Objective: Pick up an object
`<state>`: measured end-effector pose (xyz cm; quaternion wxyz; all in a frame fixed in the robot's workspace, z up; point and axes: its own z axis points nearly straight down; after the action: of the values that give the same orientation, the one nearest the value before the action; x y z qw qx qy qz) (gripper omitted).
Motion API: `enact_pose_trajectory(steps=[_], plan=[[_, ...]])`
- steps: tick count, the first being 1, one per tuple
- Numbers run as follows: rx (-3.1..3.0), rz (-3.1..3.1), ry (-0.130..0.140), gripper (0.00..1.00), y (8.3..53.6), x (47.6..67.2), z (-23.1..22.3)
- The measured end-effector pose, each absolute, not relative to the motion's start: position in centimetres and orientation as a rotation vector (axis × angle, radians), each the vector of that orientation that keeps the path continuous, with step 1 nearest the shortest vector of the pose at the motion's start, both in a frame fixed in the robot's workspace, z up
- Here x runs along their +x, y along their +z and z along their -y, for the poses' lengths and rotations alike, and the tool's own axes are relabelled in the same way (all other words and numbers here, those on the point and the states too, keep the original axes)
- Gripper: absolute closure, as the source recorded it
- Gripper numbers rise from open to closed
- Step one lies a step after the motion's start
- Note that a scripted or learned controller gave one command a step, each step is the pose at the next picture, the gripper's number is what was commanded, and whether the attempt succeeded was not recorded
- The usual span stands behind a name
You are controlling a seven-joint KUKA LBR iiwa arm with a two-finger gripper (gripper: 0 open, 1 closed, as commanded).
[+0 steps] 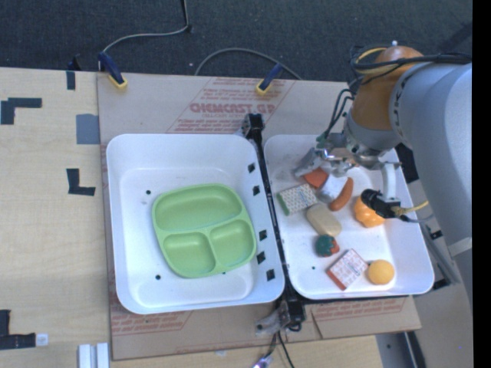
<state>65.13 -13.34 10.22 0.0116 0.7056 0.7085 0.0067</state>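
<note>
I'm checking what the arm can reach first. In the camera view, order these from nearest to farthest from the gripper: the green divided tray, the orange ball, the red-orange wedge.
1. Red-orange wedge, right beside the gripper, at the right bin's far end.
2. Orange ball, right bin's near right corner.
3. Green divided tray, in the left bin.

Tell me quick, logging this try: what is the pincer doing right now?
Pincer: low in the right bin at the orange-red toy; open or closed cannot be told.
</note>
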Motion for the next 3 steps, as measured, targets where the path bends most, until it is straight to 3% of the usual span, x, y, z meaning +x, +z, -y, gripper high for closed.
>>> enact_pose_trajectory(steps=[2,3], plan=[[2.2,-2.21,0.019,0.0,9.8,66.6,12.5],[2.219,-2.223,0.001,0.0,8.5,66.9,11.2]])
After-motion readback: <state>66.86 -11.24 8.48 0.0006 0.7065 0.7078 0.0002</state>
